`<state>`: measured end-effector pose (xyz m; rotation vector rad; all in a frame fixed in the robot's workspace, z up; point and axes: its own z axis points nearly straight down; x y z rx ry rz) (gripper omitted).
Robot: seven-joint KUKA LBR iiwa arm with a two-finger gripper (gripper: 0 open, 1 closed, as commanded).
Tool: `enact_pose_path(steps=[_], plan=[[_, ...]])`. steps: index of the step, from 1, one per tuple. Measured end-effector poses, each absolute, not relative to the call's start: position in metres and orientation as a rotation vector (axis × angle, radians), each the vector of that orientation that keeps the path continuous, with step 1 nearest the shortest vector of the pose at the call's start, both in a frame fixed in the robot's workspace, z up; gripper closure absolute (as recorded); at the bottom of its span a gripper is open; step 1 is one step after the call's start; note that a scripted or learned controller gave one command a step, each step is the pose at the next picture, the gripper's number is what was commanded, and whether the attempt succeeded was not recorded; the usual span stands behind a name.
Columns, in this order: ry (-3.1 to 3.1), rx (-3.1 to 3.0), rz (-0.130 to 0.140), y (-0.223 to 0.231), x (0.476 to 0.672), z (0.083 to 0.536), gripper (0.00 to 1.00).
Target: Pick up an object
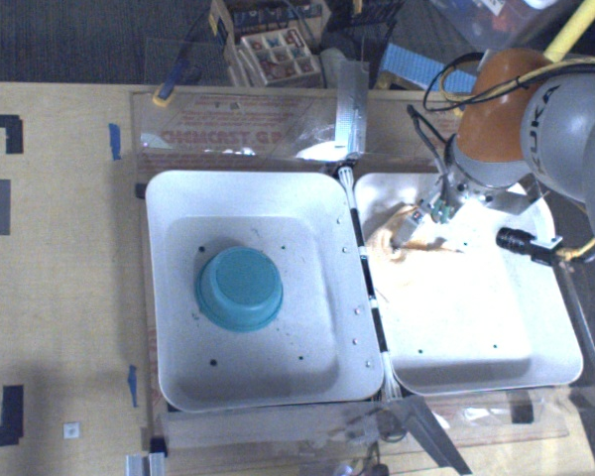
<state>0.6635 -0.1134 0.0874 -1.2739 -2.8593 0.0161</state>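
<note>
Two shallow white bins are set side by side on the surface, presumably so that one can serve as the source and the other as a place to drop things; the left bin [169,206] holds an upturned teal bowl [240,287], resting mouth-down a little toward 9 o'clock of that bin's middle. The right bin [516,365] is strongly lit and washed out, so its floor is hard to read; only a thin brownish smear or small thing [416,250] is made out near its 10 o'clock corner, and what it is cannot be told. The arm [535,117] is reached in from 2 o'clock and is bent down over the upper part of the right bin, with the jaws [409,230] lowered close to that brownish mark, as would be expected if a grasp were being attempted there. Whether the jaws are spread or pressed together cannot be told from this view, and nothing is clearly seen between them. The bowl, the only plainly recognisable object for the task, lies well apart from the jaws, toward 8 o'clock of them and across the rims where the two bins meet. It is judged that the bowl's smooth domed back would be awkward for a two-finger pinch.
</note>
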Motion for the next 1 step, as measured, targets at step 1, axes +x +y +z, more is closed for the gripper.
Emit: enact_pose_path(steps=[1], plan=[[-2.877, -1.283, -0.001, -0.1122, 0.6685, 0.1005, 1.0]])
